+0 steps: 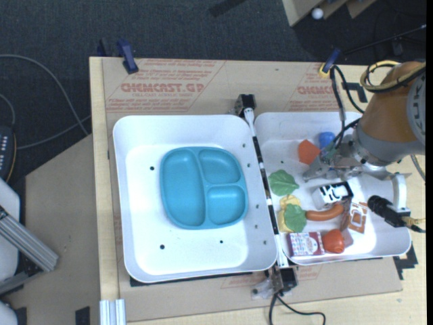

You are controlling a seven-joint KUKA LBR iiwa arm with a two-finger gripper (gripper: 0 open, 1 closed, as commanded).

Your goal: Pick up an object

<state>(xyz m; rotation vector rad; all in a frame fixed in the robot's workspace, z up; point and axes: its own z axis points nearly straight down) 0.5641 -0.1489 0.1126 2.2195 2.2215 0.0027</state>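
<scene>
Hovering gripper [329, 172], above sausage [325, 214], right bin [270, 124]

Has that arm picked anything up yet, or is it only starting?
Nothing looks picked up yet. The claw is down in the right bin, amid the toy food: an orange piece, a green leaf, a sausage. Whether it grips anything, I cannot tell. Lifting an item is left. The blue divided plate sits alone in the left bin.
</scene>
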